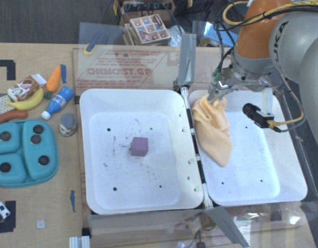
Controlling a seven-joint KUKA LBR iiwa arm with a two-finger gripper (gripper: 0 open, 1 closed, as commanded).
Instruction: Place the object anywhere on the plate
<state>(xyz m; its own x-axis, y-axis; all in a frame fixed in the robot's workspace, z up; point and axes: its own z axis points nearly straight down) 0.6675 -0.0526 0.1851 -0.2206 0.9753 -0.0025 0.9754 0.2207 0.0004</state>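
Cloth, pale orange and crumpled [214, 130], hangs pinched in your end effector [216, 93] by its top corner, so it drapes over the right white bin's [262, 185] left edge; no plate spotted.

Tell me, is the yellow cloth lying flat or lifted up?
Partly lifted. The cloth's top corner is bunched at the gripper, while its lower part drapes crumpled on the right bin's floor.

We see a banana [25, 102], carrot [55, 78], blue bottle [58, 102], small can [68, 124], teal tray [21, 151], game box [148, 27] behind the bench [34, 61].
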